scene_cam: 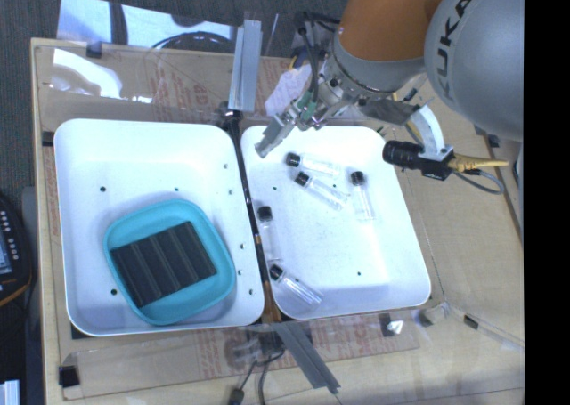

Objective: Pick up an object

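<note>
Approach step, nothing grasped yet. Gripper poised at 11 o'clock corner of right bin, tilted; finger spread: cannot tell. Clear vials with black caps scattered in that bin: three clustered near 12 o'clock, one at left wall, 9 o'clock, one at 7 o'clock. Teal tray in left bin, toward 6 o'clock. Next move, by judgement: shift toward 4 o'clock over nearest vial, align across its axis, descend
</note>
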`<action>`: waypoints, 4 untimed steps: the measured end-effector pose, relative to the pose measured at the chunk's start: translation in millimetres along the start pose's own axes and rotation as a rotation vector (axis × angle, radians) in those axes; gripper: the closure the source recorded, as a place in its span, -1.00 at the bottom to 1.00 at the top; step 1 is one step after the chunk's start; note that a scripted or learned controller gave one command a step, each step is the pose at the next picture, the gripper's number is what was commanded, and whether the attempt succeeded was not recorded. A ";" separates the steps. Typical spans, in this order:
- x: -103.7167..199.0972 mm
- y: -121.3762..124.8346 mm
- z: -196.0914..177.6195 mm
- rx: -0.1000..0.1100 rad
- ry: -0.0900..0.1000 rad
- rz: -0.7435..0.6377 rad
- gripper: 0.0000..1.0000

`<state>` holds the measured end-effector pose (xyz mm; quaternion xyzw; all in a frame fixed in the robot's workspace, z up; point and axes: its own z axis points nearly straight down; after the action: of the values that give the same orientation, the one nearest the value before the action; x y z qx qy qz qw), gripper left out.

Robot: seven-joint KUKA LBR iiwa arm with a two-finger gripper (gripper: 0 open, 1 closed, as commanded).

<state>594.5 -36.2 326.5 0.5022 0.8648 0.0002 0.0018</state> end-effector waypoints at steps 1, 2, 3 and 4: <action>-10.8 -49.5 136.3 0.007 0.005 0.076 -1.00; -1.8 -15.2 63.5 0.000 0.000 -0.526 -1.00; 42.7 -32.2 134.7 0.002 0.005 -0.808 -1.00; 42.6 -30.5 124.0 0.002 0.003 -0.812 1.00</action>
<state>547.3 -14.4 202.3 0.1199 0.9928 -0.0004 -0.0001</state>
